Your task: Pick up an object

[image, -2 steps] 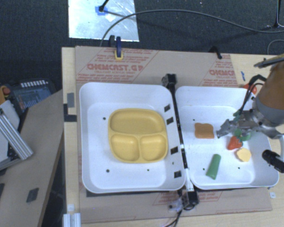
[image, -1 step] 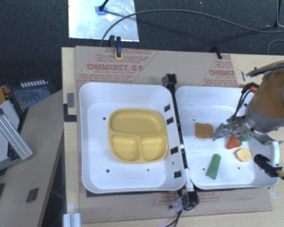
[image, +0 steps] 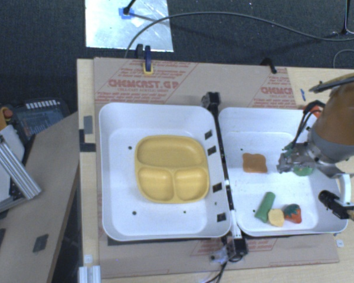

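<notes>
The right bin (image: 242, 128) holds several small items. A brown toast-like slab (image: 255, 163) lies near its middle. Toward the front lie a green cylinder (image: 264, 206), a yellow lump (image: 276, 217) and a red-and-green piece (image: 292, 213). My gripper (image: 290, 163) hangs low over the right part of this bin, just right of the brown slab. A green object (image: 303, 170) shows directly under the gripper body, partly hidden by it. Whether it sits between the fingers is hidden.
The left bin (image: 118, 158) holds a yellow three-compartment tray (image: 170, 168). A black divider with clips (image: 219, 158) runs between the bins. The grey arm with its orange band (image: 342, 119) covers the right bin's right edge. Cables lie on the dark floor behind.
</notes>
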`<act>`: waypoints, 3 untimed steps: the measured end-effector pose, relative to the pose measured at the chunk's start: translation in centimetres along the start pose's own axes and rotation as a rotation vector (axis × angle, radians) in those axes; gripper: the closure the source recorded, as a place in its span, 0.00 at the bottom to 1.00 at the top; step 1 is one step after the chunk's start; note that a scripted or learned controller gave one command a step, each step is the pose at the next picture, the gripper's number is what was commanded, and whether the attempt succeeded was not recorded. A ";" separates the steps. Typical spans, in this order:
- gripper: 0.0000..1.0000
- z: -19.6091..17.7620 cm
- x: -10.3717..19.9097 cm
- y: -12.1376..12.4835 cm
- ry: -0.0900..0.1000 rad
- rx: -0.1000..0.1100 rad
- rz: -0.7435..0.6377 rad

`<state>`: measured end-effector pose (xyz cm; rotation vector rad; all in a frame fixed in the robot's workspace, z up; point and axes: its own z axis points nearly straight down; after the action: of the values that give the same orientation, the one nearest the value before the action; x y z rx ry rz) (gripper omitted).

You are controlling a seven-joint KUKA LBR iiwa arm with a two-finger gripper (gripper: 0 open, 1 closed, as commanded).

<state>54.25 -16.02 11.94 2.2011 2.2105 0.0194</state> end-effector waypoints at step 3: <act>1.00 -15.6 -0.1 0.7 0.005 0.019 0.000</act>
<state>54.61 -16.06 27.54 2.2133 2.2227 0.0043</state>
